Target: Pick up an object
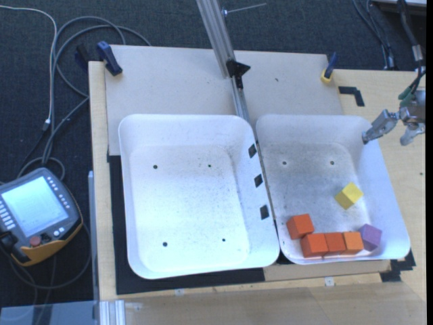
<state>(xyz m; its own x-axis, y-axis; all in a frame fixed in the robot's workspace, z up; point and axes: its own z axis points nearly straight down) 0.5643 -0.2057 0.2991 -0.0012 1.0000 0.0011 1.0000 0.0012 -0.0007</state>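
The right bin [308, 141] holds a yellow cube [350, 196] near its right wall. Along its front edge lie several orange blocks, one [300, 225] set slightly apart from a row [333, 243], with a purple block [371, 235] at the row's right end. My gripper [392, 133] hovers at the view's right edge, above the right bin's back right corner and well behind the blocks. Its fingers [374, 129] are spread open with nothing between them.
The left bin [186, 195] sits beside the right one. A slanted metal pole [215, 29] rises from behind the gap between the bins. A blue clamp [108, 57] and a yellow clamp [329, 74] grip the bench's back. A teach pendant [35, 212] lies on the floor at left.
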